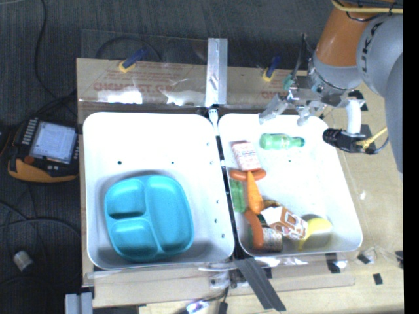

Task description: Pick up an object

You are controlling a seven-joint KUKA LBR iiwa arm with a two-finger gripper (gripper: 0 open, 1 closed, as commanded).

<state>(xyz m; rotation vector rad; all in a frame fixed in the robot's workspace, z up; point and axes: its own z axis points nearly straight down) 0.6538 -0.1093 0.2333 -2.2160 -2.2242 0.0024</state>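
My gripper (287,114) hangs over the back edge of the right bin (340,175), its two fingers (269,114) spread apart, open with nothing between them. Just below it a green bottle (281,141) lies on its side, apart from the fingertips. Along the bin's left side lie a small red and white box (244,154), a red sausage (247,173), an orange carrot (253,192) and a green item (236,195). At the front sit a printed carton (286,222), a can (265,238) and a yellow lemon (318,227).
The left bin (150,126) holds a blue divided plate (148,216). A metal bracket (217,70) stands behind the divider between the bins. The arm's orange band (347,34) rises at the top right. A handheld device (49,146) lies off the bench at the left.
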